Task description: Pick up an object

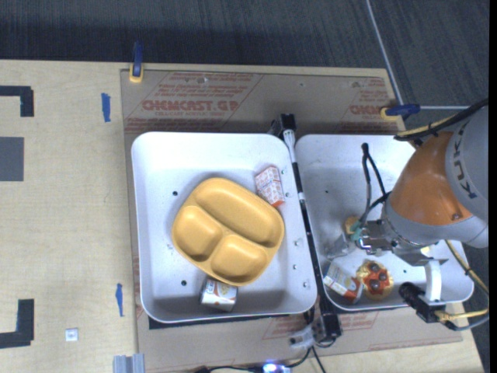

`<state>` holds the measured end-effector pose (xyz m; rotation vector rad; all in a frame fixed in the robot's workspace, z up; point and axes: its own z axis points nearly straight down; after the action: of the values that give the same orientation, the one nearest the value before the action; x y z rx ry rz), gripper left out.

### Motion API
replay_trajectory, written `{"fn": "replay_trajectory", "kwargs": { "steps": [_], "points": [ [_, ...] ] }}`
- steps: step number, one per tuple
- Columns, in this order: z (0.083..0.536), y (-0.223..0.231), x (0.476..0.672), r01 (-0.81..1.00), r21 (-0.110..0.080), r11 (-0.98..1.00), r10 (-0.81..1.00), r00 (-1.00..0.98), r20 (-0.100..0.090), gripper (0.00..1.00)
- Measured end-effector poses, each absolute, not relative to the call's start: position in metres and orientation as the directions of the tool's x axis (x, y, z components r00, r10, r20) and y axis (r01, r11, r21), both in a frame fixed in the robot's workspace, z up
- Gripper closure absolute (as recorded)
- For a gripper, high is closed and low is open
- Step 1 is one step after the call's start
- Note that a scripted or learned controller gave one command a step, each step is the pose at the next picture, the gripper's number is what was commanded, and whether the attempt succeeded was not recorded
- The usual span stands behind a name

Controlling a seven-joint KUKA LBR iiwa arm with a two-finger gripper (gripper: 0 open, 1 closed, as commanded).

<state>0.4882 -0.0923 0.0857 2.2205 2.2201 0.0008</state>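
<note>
My gripper (356,238) is low inside the right bin (326,169), near its front-left part, with the orange-banded wrist (423,181) above it. Just in front of the gripper lie a white and red packet (342,279) and a red-orange wrapped item (375,278). A small yellowish-teal bit shows right at the gripper's tip, and I cannot make out what it is. In the left bin (155,208) lies a yellow three-compartment tray (227,228), with a red and white packet (269,183) at its far right corner and another packet (218,294) at its near edge.
The two bins meet at a black divider strip (298,200). Black cables (371,179) loop over the right bin beside the arm. Cardboard (194,103) lies under the bins on the wooden bench (62,208).
</note>
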Motion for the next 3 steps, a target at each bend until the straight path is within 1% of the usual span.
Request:
{"fn": "replay_trajectory", "kwargs": {
  "steps": [1,2,3],
  "points": [
    [0.086,-0.096,0.481,1.0,0.006,0.001,1.0,-0.001,0.0,0.0],
    [0.097,-0.096,0.483,1.0,0.011,0.0,1.0,0.0,-0.002,1.0],
    [0.097,-0.096,0.483,1.0,0.011,0.0,1.0,0.0,-0.002,0.0]
  ]
}}
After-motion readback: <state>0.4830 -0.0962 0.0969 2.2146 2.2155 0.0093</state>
